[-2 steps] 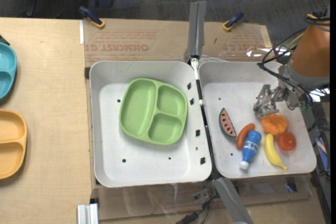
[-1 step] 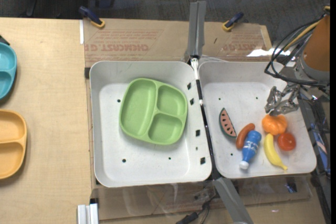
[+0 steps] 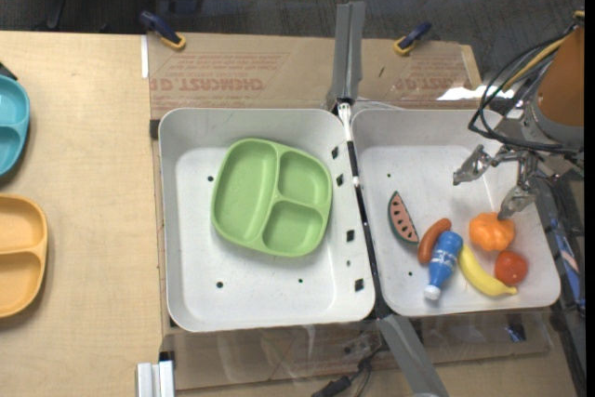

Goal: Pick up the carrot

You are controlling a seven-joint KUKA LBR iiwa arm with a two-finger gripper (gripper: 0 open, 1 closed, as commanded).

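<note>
Two white bins sat side by side, and in the right bin the orange carrot-shaped toy lay beside a blue bottle, down-left of the empty, spread-fingered metal gripper hovering farther back.

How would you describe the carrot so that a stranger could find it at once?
Look in the right-hand white bin, near its front. The carrot lies slanted between the watermelon slice and the blue bottle. It is the only slim orange-red stick; the other orange piece is round.
</note>
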